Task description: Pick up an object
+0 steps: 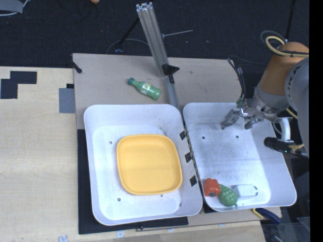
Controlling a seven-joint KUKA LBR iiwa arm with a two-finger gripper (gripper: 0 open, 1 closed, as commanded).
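My gripper (236, 124) hangs over the far part of the right bin (242, 155), its two fingers spread open with nothing between them. In that bin's near corner lie a red object (211, 187), a green knobbly object (227, 196) and a small white object (246, 190), close together and well away from the gripper. A yellow square plate (149, 164) lies flat in the left bin (101, 130).
A green bottle (145, 88) lies on its side on the bench behind the left bin. A slanted metal rail (156, 34) rises from between the bins at the back. Black clips (187, 156) mark the divide between the bins.
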